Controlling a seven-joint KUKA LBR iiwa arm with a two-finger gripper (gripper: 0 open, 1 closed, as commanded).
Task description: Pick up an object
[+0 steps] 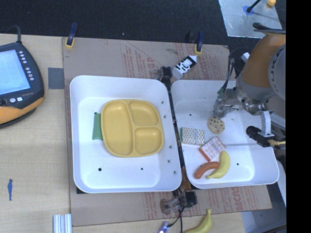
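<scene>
My gripper [218, 109] hangs over the right bin [194, 93], just above a round speckled cookie [216, 125]. The fingers point down toward the cookie, and I see nothing between them. Lower in the same bin lie a pale patterned packet [192, 136], a red and white packet [212, 148], a yellow banana [221, 165] and a red sausage [207, 169]. The left bin [82, 130] holds a yellow divided plate [131, 127] with a green item [97, 126] tucked under its left edge.
A teach pendant [17, 84] lies on the bench at the far left. A black and white object [184, 66] sits behind the bins, and another banana [201, 223] lies on the bench in front. Clamps [71, 35] hold the cardboard.
</scene>
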